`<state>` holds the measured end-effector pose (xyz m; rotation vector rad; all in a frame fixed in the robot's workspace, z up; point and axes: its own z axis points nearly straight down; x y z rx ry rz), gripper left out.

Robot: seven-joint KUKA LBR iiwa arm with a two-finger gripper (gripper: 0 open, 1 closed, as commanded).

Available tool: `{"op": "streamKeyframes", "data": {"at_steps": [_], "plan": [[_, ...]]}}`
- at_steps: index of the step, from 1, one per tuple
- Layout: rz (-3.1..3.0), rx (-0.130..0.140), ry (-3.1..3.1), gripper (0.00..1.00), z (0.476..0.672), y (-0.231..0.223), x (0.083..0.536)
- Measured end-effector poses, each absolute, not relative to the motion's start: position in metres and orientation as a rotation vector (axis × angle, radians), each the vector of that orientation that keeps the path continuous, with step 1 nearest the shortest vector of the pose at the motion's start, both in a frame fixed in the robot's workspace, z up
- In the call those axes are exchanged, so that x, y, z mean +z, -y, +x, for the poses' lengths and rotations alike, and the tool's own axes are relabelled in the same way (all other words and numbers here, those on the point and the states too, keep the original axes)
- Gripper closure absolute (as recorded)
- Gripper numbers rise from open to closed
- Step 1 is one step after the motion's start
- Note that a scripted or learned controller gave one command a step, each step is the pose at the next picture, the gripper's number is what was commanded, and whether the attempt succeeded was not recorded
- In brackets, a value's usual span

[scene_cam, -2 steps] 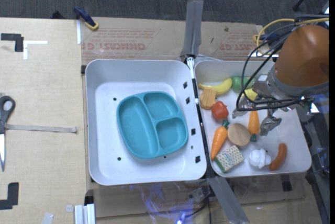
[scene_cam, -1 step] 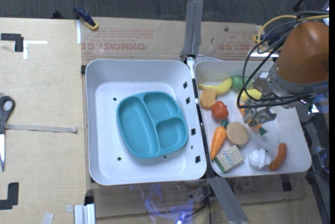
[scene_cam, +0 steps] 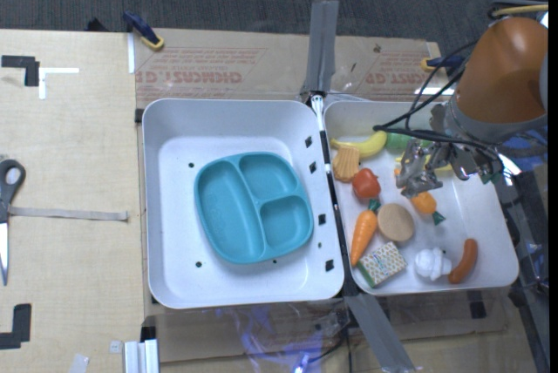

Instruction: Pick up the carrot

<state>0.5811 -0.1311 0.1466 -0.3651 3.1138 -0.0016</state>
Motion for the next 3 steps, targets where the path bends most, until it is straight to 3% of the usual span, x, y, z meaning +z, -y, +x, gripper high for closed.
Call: {"op": "streamKeyframes", "data": {"at_steps": [1, 2, 3], "plan": [[-1.228, 0.0, -2.888, 1.0, 0.57, 0.15, 0.093], [-1.228, 0.0, -2.888, 0.0, 0.57, 0.15, 0.093], [-1.225, -0.003, -2.883, 1.0, 0.572, 0.15, 0.104]]}}
